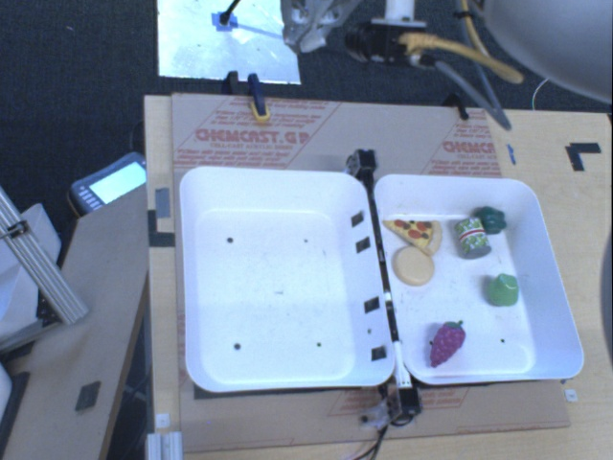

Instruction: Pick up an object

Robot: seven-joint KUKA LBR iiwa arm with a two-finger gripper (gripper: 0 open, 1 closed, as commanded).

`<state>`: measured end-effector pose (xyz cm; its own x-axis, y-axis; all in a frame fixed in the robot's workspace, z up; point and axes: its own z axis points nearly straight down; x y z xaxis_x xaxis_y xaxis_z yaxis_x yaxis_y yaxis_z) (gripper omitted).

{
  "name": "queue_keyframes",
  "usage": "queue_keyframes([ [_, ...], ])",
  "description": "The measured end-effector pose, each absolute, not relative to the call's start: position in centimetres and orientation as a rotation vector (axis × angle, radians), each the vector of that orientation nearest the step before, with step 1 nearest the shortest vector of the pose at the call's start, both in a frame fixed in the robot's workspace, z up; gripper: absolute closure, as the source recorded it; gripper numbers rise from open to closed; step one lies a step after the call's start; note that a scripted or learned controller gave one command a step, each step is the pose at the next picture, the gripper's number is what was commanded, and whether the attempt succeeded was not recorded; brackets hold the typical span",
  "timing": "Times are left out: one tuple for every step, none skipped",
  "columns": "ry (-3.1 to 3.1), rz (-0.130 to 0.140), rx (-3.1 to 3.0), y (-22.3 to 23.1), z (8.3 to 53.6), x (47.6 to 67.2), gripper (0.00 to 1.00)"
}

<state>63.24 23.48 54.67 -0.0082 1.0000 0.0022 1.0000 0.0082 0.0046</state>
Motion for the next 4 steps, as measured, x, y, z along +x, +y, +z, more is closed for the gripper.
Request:
queue_keyframes([
  [2.231, 0.006, 2.210, 23.5, 54.6, 63.2, 0.00],
  [2.234, 0.010, 2.206, 23.5, 55.8, 63.2, 1.00],
  [2.235, 0.009, 2.205, 23.5, 55.7, 63.2, 0.00],
  [2.238, 0.014, 2.200, 23.6, 56.9, 63.2, 1.00],
])
